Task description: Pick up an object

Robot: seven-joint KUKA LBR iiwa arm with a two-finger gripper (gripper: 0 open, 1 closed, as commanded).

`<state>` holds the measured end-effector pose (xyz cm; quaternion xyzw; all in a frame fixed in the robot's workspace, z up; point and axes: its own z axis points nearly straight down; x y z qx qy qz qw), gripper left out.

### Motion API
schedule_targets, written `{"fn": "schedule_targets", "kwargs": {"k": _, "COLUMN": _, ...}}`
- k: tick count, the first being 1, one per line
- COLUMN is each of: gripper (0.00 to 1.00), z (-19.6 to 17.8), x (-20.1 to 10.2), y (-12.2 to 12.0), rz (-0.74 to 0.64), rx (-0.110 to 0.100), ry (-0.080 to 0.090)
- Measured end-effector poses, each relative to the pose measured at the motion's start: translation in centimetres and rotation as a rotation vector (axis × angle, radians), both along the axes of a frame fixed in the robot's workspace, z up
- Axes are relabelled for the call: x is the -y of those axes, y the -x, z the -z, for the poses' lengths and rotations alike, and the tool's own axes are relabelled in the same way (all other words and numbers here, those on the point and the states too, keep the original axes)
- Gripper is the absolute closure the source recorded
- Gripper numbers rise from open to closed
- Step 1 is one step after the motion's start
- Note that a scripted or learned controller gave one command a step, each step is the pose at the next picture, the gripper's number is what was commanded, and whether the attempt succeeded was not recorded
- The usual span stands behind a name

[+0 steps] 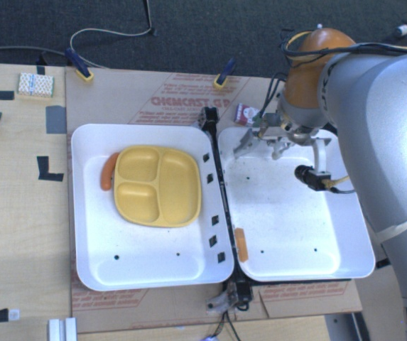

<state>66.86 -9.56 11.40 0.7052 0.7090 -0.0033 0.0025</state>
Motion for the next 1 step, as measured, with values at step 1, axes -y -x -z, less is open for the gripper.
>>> {"fn": "schedule_targets", "kwargs": {"k": 1, "gripper": 1.0, "z": -0.96, "x": -0.02, "y": 0.0, "rz": -0.001, "rx": -0.001, "ry": 0.001}}
